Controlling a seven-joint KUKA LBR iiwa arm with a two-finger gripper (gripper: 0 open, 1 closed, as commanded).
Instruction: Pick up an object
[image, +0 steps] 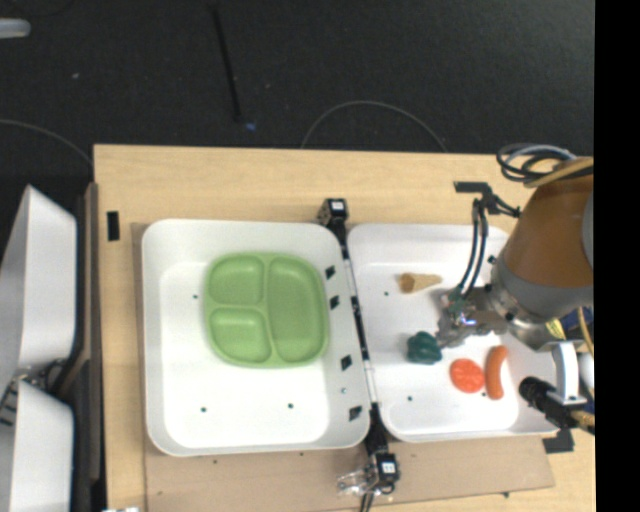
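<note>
The tool (458, 322) hangs low over the right bin (395, 415), at the end of the grey arm with its orange band that reaches in from the right of the view. Its tip is small and blurred, so I cannot tell how wide it stands or whether it has hold of anything. The nearest candidate for the pick is a dark green toy (424, 348), lying on the bin floor just beside the tool, below it and slightly to the left in the view; the two look close enough to touch, though contact cannot be confirmed. It is a compact lump with no clear long axis. Further to the right lie an orange round piece (465, 375) and a red-orange sausage-shaped piece (494, 371), side by side, the latter with its long axis running roughly up and down the view. A tan wedge (420, 283) rests nearer the bin's far wall. The left bin (170, 400) carries a green divided plate (267, 308), well apart from the tool. By my judgement, the coming move turns on a short shift toward the green toy.
</note>
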